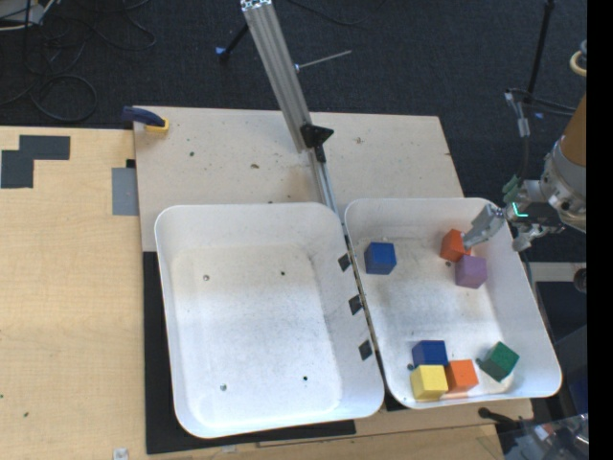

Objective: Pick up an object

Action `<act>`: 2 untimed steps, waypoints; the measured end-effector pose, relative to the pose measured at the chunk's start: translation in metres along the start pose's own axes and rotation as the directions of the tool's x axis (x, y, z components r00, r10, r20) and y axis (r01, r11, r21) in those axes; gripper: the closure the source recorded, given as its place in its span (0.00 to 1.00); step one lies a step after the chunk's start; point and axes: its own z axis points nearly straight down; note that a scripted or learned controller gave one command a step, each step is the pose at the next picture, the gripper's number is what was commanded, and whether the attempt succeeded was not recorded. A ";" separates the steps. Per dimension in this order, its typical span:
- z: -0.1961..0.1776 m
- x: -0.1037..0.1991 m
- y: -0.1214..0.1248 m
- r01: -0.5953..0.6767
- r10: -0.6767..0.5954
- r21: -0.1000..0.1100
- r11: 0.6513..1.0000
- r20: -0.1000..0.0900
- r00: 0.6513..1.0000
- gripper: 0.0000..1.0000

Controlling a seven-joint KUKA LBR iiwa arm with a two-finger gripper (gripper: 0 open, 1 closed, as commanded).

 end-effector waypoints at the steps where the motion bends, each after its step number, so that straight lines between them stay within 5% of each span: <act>1: -0.002 0.000 0.001 -0.001 0.001 -0.004 1.000 0.001 1.000 0.00; 2: 0.047 -0.004 -0.008 -0.001 0.001 0.001 1.000 0.000 1.000 0.00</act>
